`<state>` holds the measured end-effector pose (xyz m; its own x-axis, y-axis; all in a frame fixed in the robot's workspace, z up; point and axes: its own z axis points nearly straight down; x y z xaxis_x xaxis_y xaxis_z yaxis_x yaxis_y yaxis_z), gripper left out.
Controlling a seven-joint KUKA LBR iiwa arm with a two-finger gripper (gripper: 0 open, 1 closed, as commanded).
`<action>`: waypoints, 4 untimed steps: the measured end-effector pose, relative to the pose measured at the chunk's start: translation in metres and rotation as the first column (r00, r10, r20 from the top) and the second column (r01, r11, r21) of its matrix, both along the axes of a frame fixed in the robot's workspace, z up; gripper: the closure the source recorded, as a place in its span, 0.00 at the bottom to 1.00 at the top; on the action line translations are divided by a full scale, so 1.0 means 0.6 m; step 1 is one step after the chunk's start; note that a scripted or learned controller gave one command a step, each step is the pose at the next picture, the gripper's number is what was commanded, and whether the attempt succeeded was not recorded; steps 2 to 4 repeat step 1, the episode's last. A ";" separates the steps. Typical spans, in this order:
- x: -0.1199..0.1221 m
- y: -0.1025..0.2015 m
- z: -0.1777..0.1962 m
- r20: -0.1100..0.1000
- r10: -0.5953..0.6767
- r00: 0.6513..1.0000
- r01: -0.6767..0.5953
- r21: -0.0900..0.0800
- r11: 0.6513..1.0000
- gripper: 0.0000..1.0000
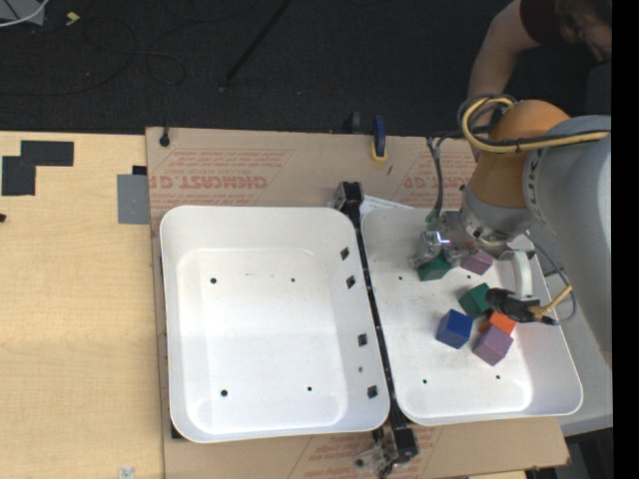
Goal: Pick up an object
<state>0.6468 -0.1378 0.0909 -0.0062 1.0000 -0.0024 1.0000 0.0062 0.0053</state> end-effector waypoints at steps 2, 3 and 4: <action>-0.001 0.142 0.173 0.001 0.003 1.000 -0.003 0.005 1.000 1.00; -0.001 0.142 0.173 0.001 0.003 1.000 -0.003 0.005 1.000 1.00; -0.001 0.142 0.173 0.001 0.003 1.000 -0.003 0.005 1.000 1.00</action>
